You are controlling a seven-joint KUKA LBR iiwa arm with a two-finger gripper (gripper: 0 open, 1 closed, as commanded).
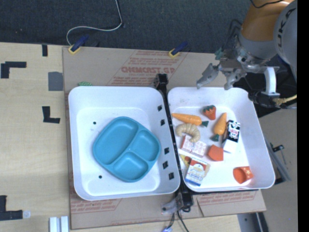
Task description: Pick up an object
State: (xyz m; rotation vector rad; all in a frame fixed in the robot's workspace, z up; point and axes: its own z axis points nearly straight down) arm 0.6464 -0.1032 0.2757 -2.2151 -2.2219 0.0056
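My gripper hangs above the far edge of the right bin, its two fingers spread apart and open with nothing between them. Below it in that bin lie a small strawberry, two carrots, a beige shrimp-like piece, a black-and-white carton, a pink-and-white packet, an orange wedge, a boxed carton and an orange cup.
The left bin holds a blue divided plate. A black clip strip runs between the bins. Both bins rest on a cardboard sheet. A white cable loops at the back.
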